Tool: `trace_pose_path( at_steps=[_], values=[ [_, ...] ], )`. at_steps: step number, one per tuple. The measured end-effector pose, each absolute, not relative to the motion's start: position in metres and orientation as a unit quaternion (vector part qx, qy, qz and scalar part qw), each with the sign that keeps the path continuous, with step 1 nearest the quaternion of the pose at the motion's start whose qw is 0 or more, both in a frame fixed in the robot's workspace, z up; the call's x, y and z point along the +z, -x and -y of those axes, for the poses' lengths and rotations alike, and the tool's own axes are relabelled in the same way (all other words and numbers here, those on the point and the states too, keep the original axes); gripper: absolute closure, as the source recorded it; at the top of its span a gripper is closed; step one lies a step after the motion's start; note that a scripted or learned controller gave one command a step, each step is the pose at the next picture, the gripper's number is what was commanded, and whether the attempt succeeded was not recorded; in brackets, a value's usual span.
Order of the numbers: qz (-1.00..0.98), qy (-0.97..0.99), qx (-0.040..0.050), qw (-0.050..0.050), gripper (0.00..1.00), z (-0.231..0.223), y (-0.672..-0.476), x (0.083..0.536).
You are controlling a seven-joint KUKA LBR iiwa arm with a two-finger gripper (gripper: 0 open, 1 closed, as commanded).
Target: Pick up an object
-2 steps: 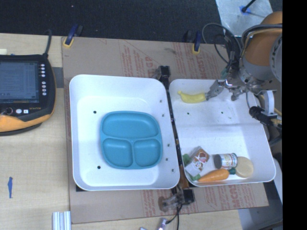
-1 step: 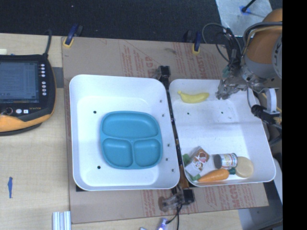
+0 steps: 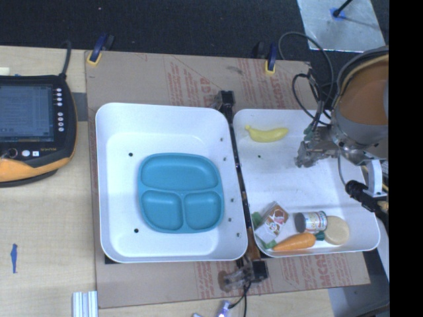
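Gripper (image 3: 309,156) low over right bin (image 3: 291,177) floor, near banana (image 3: 267,134); finger state: cannot tell.

Divided plate (image 3: 180,191) in left bin (image 3: 112,177); banana (image 3: 267,134) in right bin (image 3: 291,190).

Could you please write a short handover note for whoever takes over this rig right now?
Tool: low over the right bin, in its upper right part, with nothing seen in its grip.
Right bin: banana near the top edge, left of the tool. Along the bottom edge lie a small packet, a carrot, a jar on its side and a tan disc.
Left bin: holds a blue divided plate.
Done: nothing picked yet.
Left: close on one object and lift it; the banana looks nearest to the tool.
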State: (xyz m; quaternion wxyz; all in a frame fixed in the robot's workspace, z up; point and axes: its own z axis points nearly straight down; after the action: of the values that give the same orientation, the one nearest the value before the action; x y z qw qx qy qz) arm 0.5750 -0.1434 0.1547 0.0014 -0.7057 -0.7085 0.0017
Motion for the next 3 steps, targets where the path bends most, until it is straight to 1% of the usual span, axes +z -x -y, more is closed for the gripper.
trace_pose_path(
  at_steps=[1, 2, 3],
  values=[
    [0.709, 0.706, 0.0006, 0.001, 1.0, 0.104, -0.61, 0.175],
    [0.709, 0.706, 0.0006, 0.001, 1.0, 0.045, -0.638, 0.2],
    [0.708, 0.706, 0.002, 0.001, 1.0, 0.074, -0.616, 0.191]
  ],
)
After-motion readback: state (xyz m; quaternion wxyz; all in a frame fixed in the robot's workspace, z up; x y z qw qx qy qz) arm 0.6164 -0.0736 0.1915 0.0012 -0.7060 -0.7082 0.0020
